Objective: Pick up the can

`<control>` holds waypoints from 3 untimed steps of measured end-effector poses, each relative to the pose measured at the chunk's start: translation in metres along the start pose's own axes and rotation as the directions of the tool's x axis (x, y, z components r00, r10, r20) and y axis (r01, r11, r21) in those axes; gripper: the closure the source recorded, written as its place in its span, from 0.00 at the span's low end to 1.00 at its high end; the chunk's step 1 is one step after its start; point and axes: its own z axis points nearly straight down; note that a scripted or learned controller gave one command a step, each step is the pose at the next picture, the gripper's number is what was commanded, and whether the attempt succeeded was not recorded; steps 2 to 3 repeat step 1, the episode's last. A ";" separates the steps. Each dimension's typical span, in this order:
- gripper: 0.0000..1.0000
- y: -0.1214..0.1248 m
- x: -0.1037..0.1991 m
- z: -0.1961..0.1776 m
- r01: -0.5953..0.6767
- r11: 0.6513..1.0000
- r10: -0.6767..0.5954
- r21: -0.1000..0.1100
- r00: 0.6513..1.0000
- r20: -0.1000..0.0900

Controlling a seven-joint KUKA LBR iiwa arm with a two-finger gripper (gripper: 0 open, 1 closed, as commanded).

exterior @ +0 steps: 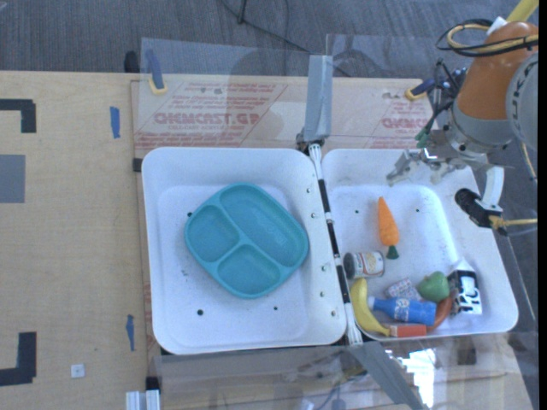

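The worktop [68,229] is seen as pale, matt wood. Both bins [162,186] are formed of smooth white plastic with a faint sheen. The divided plate [246,239] is moulded in smooth, matt turquoise plastic. The can [369,264] is shown as metal wrapped in a printed label. The carrot [387,220] and banana [366,310] are rendered in glossy toy plastic

Bright, even overhead light, mild softness overall.

White bins [256,331] near blown out, little surface detail; glare on clear plastic sheet [256,67] at top and bottom edge near [410,366]. Shadows faint and short under teal plate [246,239]. Small items at lower right slightly blurry, labels unreadable. Arm [496,84] edges soft.
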 end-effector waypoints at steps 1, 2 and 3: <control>0.00 0.003 0.060 0.024 -0.009 1.000 0.009 0.001 1.000 -0.001; 0.00 0.003 0.060 0.024 -0.009 1.000 0.009 0.001 1.000 -0.001; 0.00 0.003 0.060 0.024 -0.009 1.000 0.009 0.001 1.000 -0.001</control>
